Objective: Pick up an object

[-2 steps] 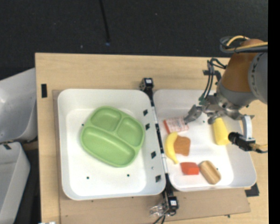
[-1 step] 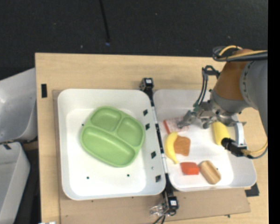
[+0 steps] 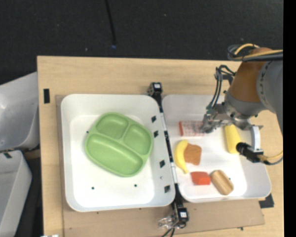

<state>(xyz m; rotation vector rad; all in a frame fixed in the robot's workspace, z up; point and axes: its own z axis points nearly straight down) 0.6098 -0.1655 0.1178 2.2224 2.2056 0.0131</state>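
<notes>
at right of centre we see the end effector (image 3: 207,124) low over a pink pack (image 3: 190,128) in the right bin (image 3: 256,184), its state we cannot tell, above a banana (image 3: 180,156).

No text, brand, number or sign can be read here. A red-and-white packet (image 3: 190,128) at the far side of the right bin (image 3: 256,184) bears faint marks, too blurred to make out. A small black tag (image 3: 46,96) on the desk (image 3: 113,75) at far left shows no legible writing.
</notes>
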